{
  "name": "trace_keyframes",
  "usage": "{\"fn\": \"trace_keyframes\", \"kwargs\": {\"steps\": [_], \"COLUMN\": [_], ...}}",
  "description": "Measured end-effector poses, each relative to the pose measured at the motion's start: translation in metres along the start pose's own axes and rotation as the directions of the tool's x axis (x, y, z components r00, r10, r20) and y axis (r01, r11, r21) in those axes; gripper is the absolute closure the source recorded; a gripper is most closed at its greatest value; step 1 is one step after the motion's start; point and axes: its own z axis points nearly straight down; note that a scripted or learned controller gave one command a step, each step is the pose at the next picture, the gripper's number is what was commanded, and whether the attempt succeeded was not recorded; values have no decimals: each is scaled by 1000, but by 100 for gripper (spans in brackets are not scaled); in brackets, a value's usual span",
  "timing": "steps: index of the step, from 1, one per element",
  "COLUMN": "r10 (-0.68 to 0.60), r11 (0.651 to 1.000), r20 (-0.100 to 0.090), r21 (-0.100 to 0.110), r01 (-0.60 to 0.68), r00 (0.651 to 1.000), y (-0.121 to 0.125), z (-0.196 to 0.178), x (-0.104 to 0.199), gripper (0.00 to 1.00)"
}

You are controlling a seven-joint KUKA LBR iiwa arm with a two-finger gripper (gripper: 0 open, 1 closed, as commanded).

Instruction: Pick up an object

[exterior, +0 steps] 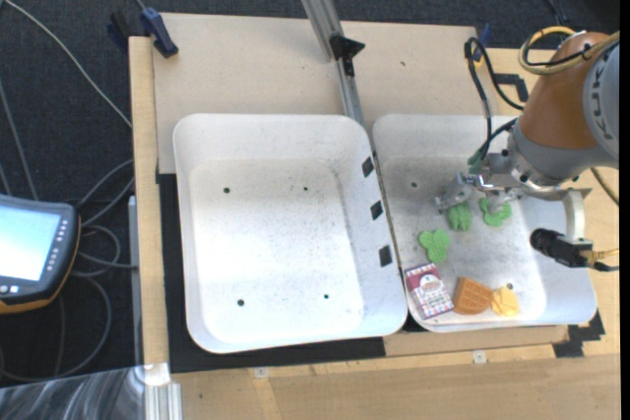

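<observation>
Nearest the lens, at the bench's front lip, lies the left bin (202, 211), a shallow white tray whose floor carries only dark speckles; it serves as the landmark for everything else. Just beyond its right wall, touching it along the shared edge, sits the right bin (399, 148). At that bin's front corner closest to the left bin rests a small red and white packet (427, 290), its long axis running roughly front to back and leaning slightly leftward at the far end. Farther right from the left bin, along the same front edge, an orange waffle-like piece (472, 296) lies beside a yellow piece (505, 302), the two touching. Behind the packet, a green leafy piece (433, 244) lies flat. Farther from the left bin again, the gripper (479, 195) is low over the right bin's middle with two more green pieces, one (460, 215) on its near left and another (497, 212) on its near right. Whether its jaws are parted or closed cannot be told, and no piece is seen between them.
</observation>
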Motion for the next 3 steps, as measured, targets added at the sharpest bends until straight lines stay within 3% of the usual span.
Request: {"fn": "trace_keyframes", "kwargs": {"steps": [1,2,3], "r10": [-1,-1,-2], "r11": [1000,1000,1000], "r20": [1,1,4], "r21": [-2,-8,-16], "r01": [1,1,2], "r00": [1000,1000,1000], "y": [0,1,5], "z": [27,14,-48], "x": [1,1,8], "gripper": [0,100,100]}}
